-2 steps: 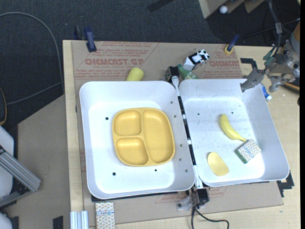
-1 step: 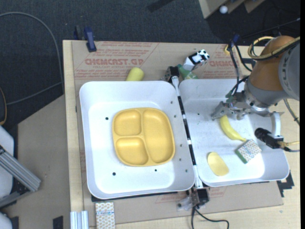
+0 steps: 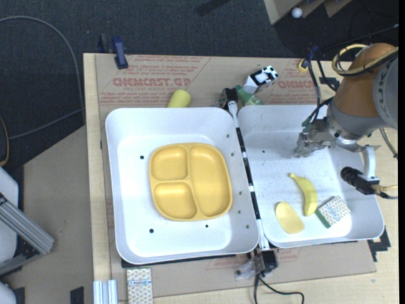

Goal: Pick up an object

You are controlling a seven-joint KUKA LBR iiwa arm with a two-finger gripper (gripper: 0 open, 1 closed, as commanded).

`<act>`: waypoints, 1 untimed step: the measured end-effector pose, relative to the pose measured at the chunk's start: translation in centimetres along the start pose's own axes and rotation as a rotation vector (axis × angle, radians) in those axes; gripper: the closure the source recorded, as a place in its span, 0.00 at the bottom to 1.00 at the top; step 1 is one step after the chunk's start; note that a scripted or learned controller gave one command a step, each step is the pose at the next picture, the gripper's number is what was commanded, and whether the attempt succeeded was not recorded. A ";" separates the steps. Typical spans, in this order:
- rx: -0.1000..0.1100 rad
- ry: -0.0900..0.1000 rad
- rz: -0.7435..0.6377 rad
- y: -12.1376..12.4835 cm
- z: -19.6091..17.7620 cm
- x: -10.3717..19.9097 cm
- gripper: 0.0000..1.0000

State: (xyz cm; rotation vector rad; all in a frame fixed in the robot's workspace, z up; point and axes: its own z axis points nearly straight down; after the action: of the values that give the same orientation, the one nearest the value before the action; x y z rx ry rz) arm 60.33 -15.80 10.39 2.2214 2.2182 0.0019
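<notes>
— Nearest the lens, what sits along the bench's front edge?

— Below the left bin (image 3: 126,189), a small patterned packet (image 3: 138,284) lies on the cardboard, just past that bin's front rim.

— And inside that bin?

— One yellow divided plate (image 3: 190,181) with three compartments, lying flat near the middle.

— The other bin?

— Right bin (image 3: 266,132) touches the left bin along their shared rim. In its front part, well to the right of the plate, lie a banana (image 3: 305,193), a flat yellow oval piece (image 3: 289,218) just beside the banana's lower end, and a small sponge-like block with a green edge (image 3: 333,211) on the banana's far side from the plate.

— Where is the gripper?

— Gripper (image 3: 307,145) hangs over the back half of the right bin, above the banana in the view and apart from it. Nothing shows between its fingers; how wide they stand, I cannot tell.

— Anything behind the bins?

— A yellow cylinder (image 3: 180,98) behind the left bin, and a black-and-white toy (image 3: 262,78) near the bins' junction
</notes>
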 end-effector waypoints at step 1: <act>0.000 0.000 0.000 0.0 0.0 0.0 0.00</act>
State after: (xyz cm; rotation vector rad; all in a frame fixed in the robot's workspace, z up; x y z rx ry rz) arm 60.31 -15.80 10.37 2.2215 2.2186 0.0016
